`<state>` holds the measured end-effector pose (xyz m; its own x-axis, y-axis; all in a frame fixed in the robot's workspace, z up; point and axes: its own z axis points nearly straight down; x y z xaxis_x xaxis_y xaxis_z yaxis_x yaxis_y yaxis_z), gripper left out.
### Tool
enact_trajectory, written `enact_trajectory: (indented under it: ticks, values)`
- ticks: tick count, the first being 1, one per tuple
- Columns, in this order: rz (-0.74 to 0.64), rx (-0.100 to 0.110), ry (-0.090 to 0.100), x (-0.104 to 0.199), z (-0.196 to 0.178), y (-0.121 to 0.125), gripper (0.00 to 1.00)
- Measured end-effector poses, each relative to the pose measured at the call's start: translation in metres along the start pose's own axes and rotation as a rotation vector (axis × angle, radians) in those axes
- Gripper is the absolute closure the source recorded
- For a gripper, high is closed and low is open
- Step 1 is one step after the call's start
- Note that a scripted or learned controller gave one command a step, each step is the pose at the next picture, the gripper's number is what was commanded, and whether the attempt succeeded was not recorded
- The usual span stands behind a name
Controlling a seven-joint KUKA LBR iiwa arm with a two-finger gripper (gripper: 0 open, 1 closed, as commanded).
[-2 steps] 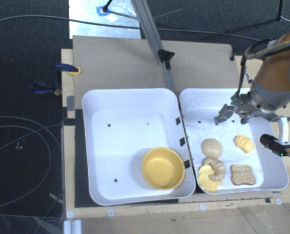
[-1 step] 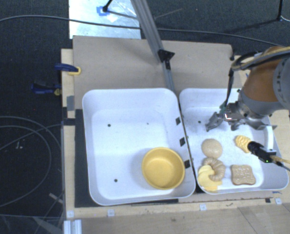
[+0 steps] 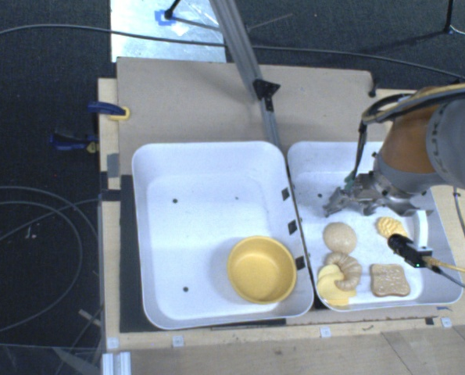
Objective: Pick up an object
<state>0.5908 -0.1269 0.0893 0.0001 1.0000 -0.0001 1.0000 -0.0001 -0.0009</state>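
The right bin [image 3: 451,291] is carrying the candidate objects, all crowded toward its near edge. Count, near to far: one yellow banana-like piece [image 3: 331,289] at the near left corner, one croissant [image 3: 345,269] touching it, one toast slice [image 3: 389,280] at 3 o'clock of the croissant, one pale round bun [image 3: 339,235] just beyond the croissant, and one yellow ridged piece [image 3: 390,226] at 3 o'clock of the bun. The left bin [image 3: 162,209] is holding one yellow bowl [image 3: 262,269] near its near right corner.

The end effector [image 3: 349,198] is hovering over the right bin, at 12 o'clock of the bun. Nothing is showing between its fingers; their spread is too indistinct to judge.

Probable failure causes from this position:
- The bun is rounded — it is likely to squirt sideways under an off-centre pinch.
- The banana piece and croissant are touching — a descent there is risking a double contact or a push without a grasp.
- The cable [image 3: 420,258] is trailing over the food and could snag it.

Both bins are resting on one cardboard-covered surface [image 3: 185,100].
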Motion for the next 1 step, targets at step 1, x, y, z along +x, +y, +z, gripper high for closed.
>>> enact_trajectory:
  ticks: [1]
  values:
    - [0.001,-0.005,-0.001,-0.0002,-0.0125,0.0013,1.0]
